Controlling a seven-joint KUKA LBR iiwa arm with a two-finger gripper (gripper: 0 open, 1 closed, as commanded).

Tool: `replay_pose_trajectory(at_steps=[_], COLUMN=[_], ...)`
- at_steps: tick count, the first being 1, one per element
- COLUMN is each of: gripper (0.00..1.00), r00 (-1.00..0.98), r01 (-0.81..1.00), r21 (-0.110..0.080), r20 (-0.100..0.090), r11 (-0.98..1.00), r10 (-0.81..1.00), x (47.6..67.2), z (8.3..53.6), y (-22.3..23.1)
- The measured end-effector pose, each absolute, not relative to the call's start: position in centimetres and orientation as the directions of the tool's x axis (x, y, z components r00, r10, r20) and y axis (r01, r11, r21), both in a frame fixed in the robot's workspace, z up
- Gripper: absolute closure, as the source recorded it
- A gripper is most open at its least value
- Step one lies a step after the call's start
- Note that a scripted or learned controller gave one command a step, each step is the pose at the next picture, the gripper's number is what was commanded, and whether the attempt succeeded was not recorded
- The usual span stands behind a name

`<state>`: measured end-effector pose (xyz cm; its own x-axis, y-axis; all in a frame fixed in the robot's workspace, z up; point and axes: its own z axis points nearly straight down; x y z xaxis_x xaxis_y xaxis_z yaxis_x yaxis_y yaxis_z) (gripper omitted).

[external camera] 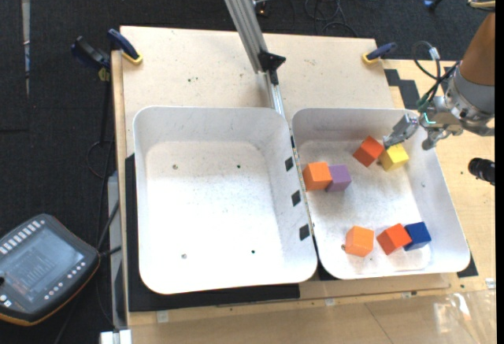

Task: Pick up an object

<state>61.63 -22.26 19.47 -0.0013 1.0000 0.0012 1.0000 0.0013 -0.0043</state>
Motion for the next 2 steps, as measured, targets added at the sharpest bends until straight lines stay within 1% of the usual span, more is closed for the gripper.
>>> replay_pose_trajectory(at_steps=[1, 2], gripper=[0.00, 0.00], r00=[-0.003, -0.002], r01=[1.000, 1.000], r21=[0.000, -0.003], r20=[-0.001, 0.000], r11=[0.003, 0.002], r10=[1.000, 1.000], x=[61.7, 62.0], z=[19.8, 15.4], y=[-22.2, -22.4])
